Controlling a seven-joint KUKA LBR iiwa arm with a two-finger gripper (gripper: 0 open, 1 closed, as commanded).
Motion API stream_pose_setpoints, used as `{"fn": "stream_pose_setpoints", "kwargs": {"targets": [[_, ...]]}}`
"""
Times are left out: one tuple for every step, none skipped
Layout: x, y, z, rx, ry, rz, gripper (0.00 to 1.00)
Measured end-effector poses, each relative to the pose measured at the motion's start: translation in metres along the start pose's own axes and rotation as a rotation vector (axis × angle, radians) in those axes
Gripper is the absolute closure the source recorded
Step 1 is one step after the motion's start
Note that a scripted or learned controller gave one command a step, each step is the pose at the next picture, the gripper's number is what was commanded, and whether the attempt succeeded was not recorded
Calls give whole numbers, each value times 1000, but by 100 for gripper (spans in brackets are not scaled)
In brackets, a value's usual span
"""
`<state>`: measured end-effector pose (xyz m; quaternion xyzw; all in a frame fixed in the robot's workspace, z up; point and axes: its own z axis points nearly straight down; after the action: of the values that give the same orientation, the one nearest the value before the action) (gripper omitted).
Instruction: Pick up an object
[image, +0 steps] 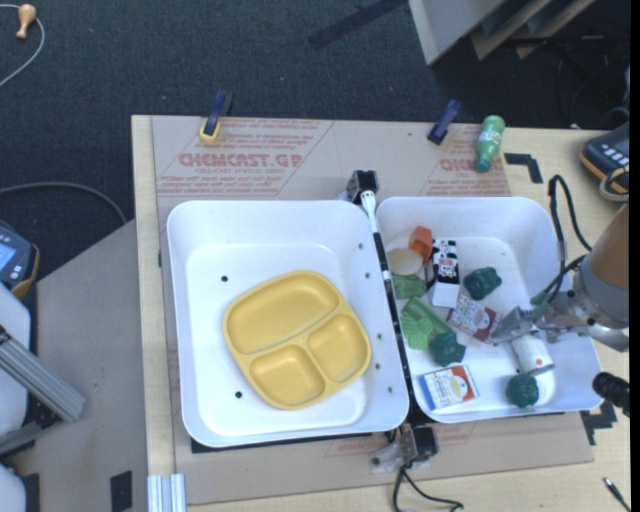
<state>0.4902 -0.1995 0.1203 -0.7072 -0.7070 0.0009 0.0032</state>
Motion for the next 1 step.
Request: {"fn": "stream_pose_setpoints", "kwargs": {"targets": [[1,-1,38,-1,0,0,0]]}}
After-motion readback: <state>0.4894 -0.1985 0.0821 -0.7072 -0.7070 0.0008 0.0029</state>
